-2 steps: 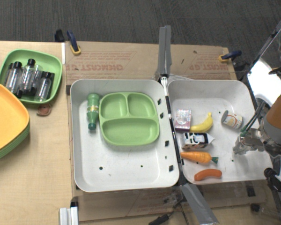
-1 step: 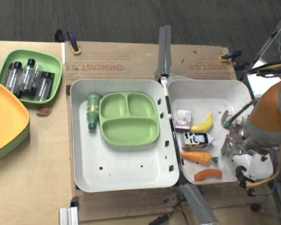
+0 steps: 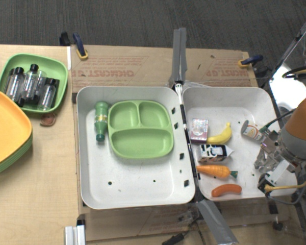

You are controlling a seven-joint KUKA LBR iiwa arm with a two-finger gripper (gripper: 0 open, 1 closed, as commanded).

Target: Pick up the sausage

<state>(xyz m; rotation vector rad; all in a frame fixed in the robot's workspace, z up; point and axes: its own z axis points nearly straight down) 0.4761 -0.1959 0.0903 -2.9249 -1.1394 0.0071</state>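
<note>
The smooth orange-red toy sausage point(image 3: 226, 190), a short, slightly curved link with rounded ends, lies flat near the front wall of the right shallow white bin point(image 3: 222, 102), just below the orange toy carrot point(image 3: 214, 171). My two-finger gripper point(image 3: 269, 168) hangs at that bin's right edge, apart from the sausage. Whether I am open or closed, I cannot tell.

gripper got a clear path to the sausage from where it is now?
Probably yes. The sausage lies by the right bin's near edge, apart from the carrot, with only bare bin floor between it and the gripper at its right.
</note>
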